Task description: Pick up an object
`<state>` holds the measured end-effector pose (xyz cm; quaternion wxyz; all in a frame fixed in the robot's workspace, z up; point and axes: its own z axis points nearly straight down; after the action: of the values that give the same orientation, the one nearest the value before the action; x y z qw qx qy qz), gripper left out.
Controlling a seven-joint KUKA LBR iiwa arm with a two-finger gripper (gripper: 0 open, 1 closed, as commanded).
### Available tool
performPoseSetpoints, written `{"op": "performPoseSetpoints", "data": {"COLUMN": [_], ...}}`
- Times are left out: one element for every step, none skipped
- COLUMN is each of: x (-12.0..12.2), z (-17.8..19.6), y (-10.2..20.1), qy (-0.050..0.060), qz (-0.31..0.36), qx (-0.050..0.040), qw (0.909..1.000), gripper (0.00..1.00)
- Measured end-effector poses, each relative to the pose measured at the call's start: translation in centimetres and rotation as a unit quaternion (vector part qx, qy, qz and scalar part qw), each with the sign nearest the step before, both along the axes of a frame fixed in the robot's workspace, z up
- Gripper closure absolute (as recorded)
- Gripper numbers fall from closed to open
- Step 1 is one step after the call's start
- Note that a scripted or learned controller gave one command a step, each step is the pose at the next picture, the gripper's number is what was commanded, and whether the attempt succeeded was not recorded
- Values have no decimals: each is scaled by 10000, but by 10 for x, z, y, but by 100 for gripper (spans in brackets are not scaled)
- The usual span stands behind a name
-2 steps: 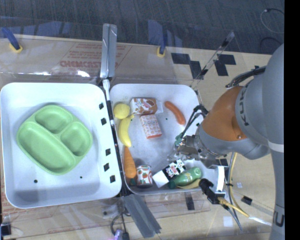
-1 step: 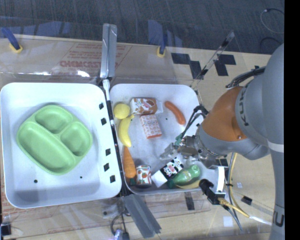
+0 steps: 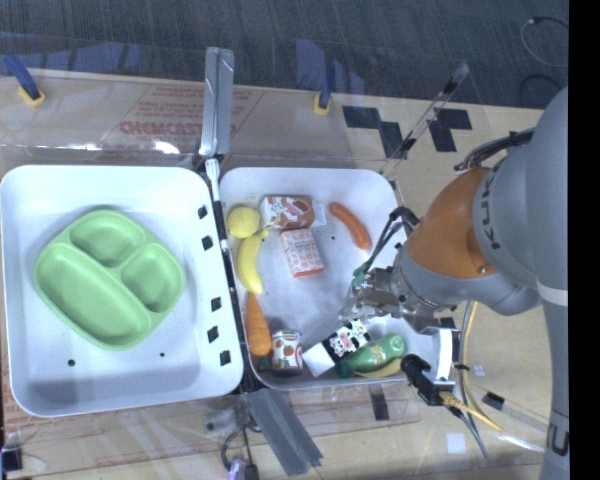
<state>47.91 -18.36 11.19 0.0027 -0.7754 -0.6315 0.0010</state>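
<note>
Green bottle [image 3: 378, 354] at right bin [image 3: 310, 180] front edge, claw [image 3: 365, 303] just above; open/closed unclear.

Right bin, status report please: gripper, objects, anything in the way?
Gripper low over right bin, right side. Green bottle and small carton just below it. Grasp unconfirmed.
</note>
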Motion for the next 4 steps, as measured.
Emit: {"op": "performPoseSetpoints", "data": {"x": [-2, -3, -2, -3], "z": [-1, -22, -13, -13], "y": [0, 2, 3, 2], "qy": [17, 8, 8, 19], "qz": [-4, -10, 15, 16], "qx": [-2, 1, 9, 5], "qw": [10000, 10000, 10000, 10000], "gripper": [0, 0, 100, 0]}}
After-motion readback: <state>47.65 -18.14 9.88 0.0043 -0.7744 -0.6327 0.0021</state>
